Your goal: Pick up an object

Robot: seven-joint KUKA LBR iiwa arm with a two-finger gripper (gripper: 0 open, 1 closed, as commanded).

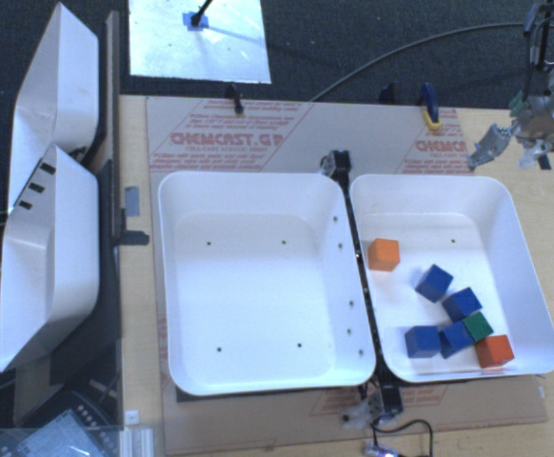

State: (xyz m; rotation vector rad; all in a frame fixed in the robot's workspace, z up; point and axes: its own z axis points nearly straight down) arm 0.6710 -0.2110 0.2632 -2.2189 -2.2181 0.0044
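one hand, partly cut off, above right bin.

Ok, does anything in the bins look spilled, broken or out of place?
Nothing stands out. All the blocks sit inside the right bin: an orange block alone, the rest bunched near its front corner. The claw hangs outside it.

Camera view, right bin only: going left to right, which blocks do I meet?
Orange block → blue block → blue block → green block → orange-red block. The two low blue blocks overlap these, so skipped.
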